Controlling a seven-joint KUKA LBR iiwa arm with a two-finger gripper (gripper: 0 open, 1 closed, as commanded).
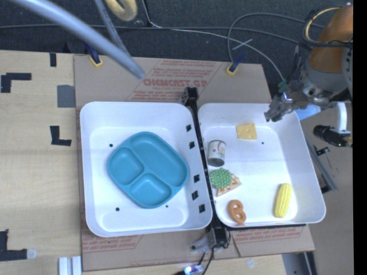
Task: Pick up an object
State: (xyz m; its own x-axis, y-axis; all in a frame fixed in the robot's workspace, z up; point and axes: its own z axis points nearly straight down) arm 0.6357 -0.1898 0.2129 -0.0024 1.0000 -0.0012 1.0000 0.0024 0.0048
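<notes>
Gripper (275, 112): I see it over right bin's (304, 153) top-right corner; jaws, can't tell.
Right bin: cheese (247, 132), can (216, 152), corn (282, 200), pretzel (236, 211), green bit (222, 179).
Left bin (94, 153): blue tray (148, 169).

Arm (332, 39) cut off by right edge; claw (274, 112) too small, blurred; opening unclear.

Wooden bench (34, 153) is covered mid-frame by a printed cardboard sheet (172, 79), held at its far edge by two yellow clamps (95, 60). Two white bins are set side by side on the cardboard, touching: left bin (92, 153), right bin (304, 171). Black tape marks (57, 135) are stuck on the bare wood at left.
</notes>
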